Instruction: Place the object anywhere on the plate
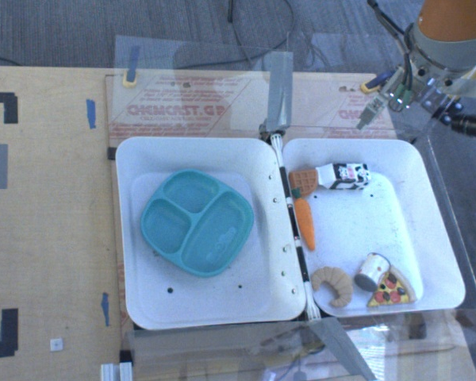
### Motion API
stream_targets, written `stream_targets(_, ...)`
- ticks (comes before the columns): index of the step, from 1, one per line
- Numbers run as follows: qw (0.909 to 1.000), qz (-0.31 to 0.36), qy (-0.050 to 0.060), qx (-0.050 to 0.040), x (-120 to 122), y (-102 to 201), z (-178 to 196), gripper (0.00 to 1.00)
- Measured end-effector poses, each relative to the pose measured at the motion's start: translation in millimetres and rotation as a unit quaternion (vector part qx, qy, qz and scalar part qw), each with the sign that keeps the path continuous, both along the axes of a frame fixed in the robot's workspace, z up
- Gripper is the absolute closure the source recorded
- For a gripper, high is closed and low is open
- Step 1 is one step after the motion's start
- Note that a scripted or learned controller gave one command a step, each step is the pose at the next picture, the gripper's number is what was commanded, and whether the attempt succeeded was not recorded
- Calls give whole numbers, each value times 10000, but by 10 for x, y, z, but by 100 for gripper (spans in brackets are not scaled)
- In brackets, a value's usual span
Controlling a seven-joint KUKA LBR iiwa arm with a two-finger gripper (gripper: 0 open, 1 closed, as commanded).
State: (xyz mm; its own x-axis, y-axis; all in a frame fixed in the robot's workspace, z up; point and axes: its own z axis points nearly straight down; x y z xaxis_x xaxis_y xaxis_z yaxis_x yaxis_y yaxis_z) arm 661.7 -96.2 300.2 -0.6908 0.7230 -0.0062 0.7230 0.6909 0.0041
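At far right, above the right bin's (428, 213) far corner, the gripper (397, 94) hangs over the worktop (40, 213); cannot tell whether jaws are spread or pressed together. Right bin contents: waffle piece (303, 181), milk carton (343, 175), carrot (304, 223), croissant (334, 285), small can (370, 271), pizza slice (393, 289). Teal plate (197, 222) lies in left bin (135, 165), well apart from gripper.

A robotics lab, by the look of it: a pale plywood bench top (47, 236) marked with black tape corners (6, 108) and blue tape strips (90, 113), two shallow white plastic bins (135, 165) clamped side by side, loose black cables (262, 2) trailing over grey carpet (103, 6), and a grey robot arm with an orange band (452, 10) hanging over toy plastic foods (333, 286)
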Motion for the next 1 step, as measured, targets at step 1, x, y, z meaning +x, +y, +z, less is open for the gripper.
stream_targets(1, 9997, 257, 14, 8, -91, 878, -423, 100)
